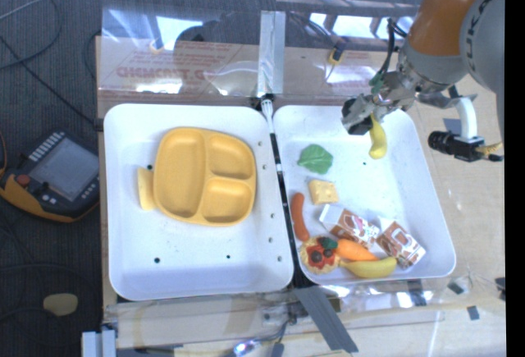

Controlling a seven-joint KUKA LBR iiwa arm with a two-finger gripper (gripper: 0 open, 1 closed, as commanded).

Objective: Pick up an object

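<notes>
Item: gripper (367, 116), at one o'clock in right bin (426, 183), fingers clamped on banana (377, 142); we judged lift under way, next a clear raise.

Divided tray (203, 176) in left bin (123, 265)

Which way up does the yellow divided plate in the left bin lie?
Right way up: the yellow divided plate shows its three hollow compartments.

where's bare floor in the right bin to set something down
Bare floor in the right bin lies right of the green leaf and cheese, below the gripper. Its near edge is crowded: sausage, cartons, carrot, banana.
</notes>
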